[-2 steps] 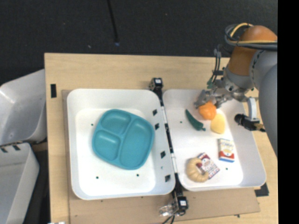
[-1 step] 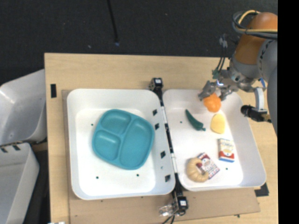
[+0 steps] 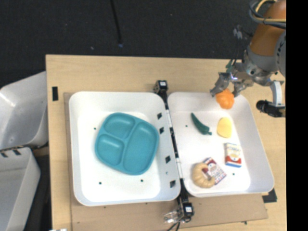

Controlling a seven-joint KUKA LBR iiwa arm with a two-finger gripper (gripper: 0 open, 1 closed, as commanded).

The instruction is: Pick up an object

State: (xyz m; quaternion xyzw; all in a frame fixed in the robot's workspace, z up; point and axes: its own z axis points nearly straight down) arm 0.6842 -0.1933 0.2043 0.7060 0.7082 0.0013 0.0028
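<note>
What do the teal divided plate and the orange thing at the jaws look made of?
Teal plate: likely moulded plastic, matte, uniform colour with soft-edged compartments. Orange object: smooth and rounded, probably plastic or rubber toy fruit; too blurred to be sure.

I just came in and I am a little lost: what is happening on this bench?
A grey robot arm reaches in from the right, and its claw is at the far edge of the right bin, right at an orange ball. In that bin lie a green pepper, a yellow piece and small packets. The left bin holds a teal divided plate.
</note>
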